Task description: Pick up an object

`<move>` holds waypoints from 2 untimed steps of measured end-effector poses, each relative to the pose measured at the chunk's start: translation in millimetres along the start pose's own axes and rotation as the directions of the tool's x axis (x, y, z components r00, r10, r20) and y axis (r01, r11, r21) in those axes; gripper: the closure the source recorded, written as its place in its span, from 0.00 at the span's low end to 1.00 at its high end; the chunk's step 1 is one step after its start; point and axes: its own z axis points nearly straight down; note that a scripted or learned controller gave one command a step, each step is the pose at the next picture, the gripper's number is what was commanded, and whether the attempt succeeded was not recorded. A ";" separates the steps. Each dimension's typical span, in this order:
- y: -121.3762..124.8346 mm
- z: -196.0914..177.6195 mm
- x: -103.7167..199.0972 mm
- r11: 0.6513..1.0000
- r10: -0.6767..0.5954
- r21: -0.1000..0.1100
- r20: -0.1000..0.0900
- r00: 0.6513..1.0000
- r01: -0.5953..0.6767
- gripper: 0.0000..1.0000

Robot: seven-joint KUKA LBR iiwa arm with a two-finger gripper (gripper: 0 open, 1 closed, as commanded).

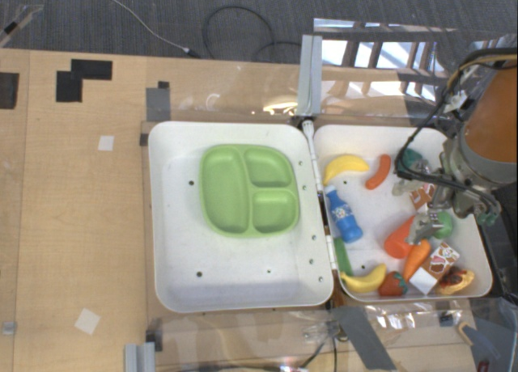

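Clutter fills the right bin (pixel 479 243), where the arm's gripper (pixel 431 218) hangs low over a heap of toy food; whether its claw is open or closed cannot be told from this slant, and nothing is clearly seen between its tips. Just below the gripper lies an orange carrot (pixel 416 258), its long axis tilted, thick end up toward the gripper and tip pointing down-left. An orange-red piece (pixel 398 240) sits touching the carrot on its left. A small printed carton (pixel 442 259) rests just right of the carrot, with a white block (pixel 424 281) and a pastry-like piece (pixel 456 282) beneath it near the bin's lower right corner. A red strawberry (pixel 392 284) and a yellow banana (pixel 362 278) crowd the lower edge — the banana curving along the bottom wall. A blue bottle (pixel 344 215) lies close to the left wall, long axis running up-left to down-right, with a green strip (pixel 342 255) just below it. Higher up, a second banana (pixel 346 166) and a red sausage (pixel 377 172) lie near each other, the sausage slanting up to the right. Open white floor remains in the bin's middle, between the bottle and the gripper, and along the top wall. The left bin (pixel 174 273) holds a green divided plate (pixel 248 189), set near its centre — bare floor rings it on all sides. Dark cables (pixel 427 124) trail off the arm's wrist above the right bin's upper right corner.
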 end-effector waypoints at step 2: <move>-26.8 136.1 8.6 0.998 0.059 0.001 0.010 0.998 -0.059 0.00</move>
